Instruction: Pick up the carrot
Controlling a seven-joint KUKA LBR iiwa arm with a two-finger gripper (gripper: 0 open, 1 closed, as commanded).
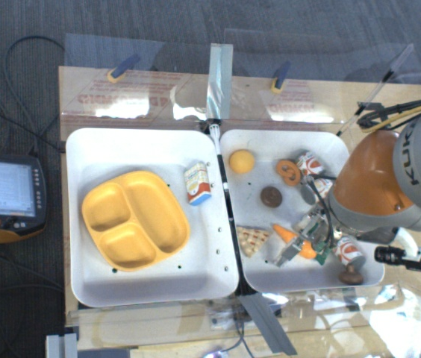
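The carrot [283, 233] is orange with a green top and lies in the right bin [292, 144], near its front middle. Its pointed end sticks out to the left. My gripper [300, 243] is low over the carrot's middle, covering part of it, with more orange showing on its right side. The arm [375, 185] reaches in from the right, its orange band just above the bin's right wall.
The right bin also holds a yellow ball [242, 161], a brown pretzel [288, 171], a dark round cookie [271, 196], a waffle piece [253, 239] and small red-and-white cans [347, 252]. In the left bin are a yellow divided plate [134, 218] and a small carton [198, 183].
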